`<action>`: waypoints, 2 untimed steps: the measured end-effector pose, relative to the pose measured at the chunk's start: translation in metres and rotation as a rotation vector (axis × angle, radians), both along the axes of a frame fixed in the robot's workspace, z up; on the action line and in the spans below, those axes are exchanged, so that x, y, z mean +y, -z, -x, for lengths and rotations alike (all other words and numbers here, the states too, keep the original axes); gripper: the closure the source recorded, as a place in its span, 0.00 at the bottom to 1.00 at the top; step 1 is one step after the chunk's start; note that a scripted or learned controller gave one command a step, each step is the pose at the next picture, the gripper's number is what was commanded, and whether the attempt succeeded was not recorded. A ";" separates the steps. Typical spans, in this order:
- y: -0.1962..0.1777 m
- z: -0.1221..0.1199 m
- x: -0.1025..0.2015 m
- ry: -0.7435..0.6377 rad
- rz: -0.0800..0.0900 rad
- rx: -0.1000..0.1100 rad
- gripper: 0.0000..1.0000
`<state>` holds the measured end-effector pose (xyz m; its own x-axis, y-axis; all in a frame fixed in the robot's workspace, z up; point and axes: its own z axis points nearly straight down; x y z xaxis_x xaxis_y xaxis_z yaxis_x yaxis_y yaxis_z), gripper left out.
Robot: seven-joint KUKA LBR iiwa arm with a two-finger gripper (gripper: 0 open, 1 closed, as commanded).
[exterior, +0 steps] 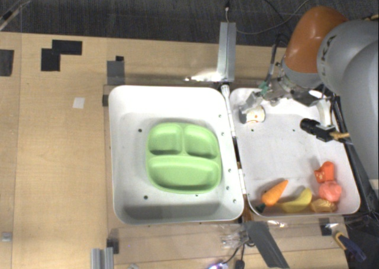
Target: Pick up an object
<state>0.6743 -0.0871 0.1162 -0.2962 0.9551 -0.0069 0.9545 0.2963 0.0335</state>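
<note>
We cannot tell our gripper's [253, 111] state as it hangs at the right bin's [284, 155] far corner, well apart from the carrot [275, 192].

We can read no text, label, brand, number or sign anywhere; nothing on bench, bins or arm is legible.
</note>
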 end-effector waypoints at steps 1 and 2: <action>0.003 0.002 -0.003 0.047 -0.009 -0.010 0.00; 0.003 -0.005 -0.001 0.028 -0.002 0.009 0.00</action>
